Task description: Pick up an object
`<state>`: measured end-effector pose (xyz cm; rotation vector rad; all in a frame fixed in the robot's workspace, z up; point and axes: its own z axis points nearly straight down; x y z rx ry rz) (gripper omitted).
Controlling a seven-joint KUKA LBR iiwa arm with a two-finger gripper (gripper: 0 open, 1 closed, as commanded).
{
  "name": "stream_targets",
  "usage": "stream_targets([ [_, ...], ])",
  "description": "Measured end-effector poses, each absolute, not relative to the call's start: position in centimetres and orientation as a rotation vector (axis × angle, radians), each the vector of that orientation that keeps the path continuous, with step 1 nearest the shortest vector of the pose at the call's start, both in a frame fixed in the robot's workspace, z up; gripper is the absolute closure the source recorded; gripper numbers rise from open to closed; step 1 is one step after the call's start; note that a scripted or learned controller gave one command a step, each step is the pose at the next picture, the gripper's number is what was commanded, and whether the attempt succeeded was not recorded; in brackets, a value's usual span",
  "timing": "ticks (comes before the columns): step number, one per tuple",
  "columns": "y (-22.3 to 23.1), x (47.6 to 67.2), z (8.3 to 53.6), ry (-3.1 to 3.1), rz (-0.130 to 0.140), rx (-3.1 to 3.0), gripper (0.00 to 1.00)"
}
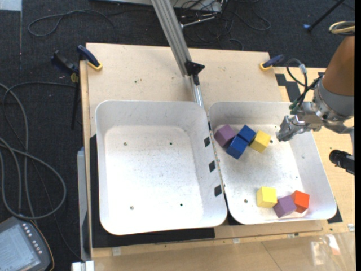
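- Hovering over the right bin's upper right part, the gripper (281, 133) points down and to the left; it is small and blurred, so whether it is open or closed cannot be told, and nothing is visibly held in it.
- Behind it, the grey arm (333, 103) reaches in from the right edge, with an orange band (342, 66) above the wrist and dark cables looping along it.
- Two shallow white bins sit side by side on a pale wooden bench (141, 72). The left bin (107, 151) has a speckled floor.
- Six blocks lie in the right bin (316, 168), in two groups.
- Upper group, near the bin's top left: a purple block (224, 134), two blue blocks (246, 133) (237, 147) touching each other, and a yellow block (260, 141) just right of them. The yellow block lies just beside the gripper, to its left.
- Lower group, near the bin's bottom right: a second yellow block (266, 196), a second purple block (284, 205) and an orange block (302, 200), close together.
- A metal pole (169, 27) slants down from the top of the view to the seam between the bins.
- Clamps with blue and yellow handles (88, 57) (272, 61) grip the bench's far corners.
- Black cables (34, 145) trail over dark carpet to the left.
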<state>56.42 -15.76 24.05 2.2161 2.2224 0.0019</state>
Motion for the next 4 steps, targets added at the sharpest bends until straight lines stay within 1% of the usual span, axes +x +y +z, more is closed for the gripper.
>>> stream_targets([
  [1, -9.9, 56.5, 23.4, 2.231, 0.001, 2.214, 1.00],
  [2, -4.4, 56.2, 22.5, 2.232, 0.001, 2.214, 1.00],
  [3, 1.0, 56.2, 22.6, 2.232, 0.003, 2.212, 1.00],
  [4, 5.5, 54.5, 22.1, 2.232, -0.001, 2.215, 1.00],
])
